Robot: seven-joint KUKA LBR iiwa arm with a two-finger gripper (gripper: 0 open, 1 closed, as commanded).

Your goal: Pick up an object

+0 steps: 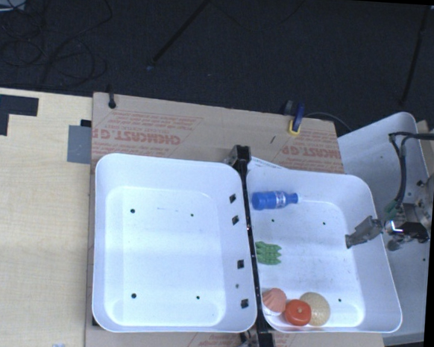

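Arm parked at the right bin's edge, nothing grabbed

The gripper (363, 233) hangs over the right bin (364, 199) near its right wall; can't tell its state. Inside: blue bottle (274, 200) up top, green thing (267, 253) mid-left, and pink (274, 299), red (298, 312) and tan (315, 308) pieces clustered at the bottom.

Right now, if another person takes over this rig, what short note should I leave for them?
Gripper: at the right bin's right side, over its floor, nothing between its fingers that I can see; open or shut is not clear.
Things, all in the right bin: blue bottle lying at the far left; green object by the left wall; red object at the near edge, between a pink object and a tan round one.
Done: no pick yet.
Left: choose one thing, grasp it, lift it.
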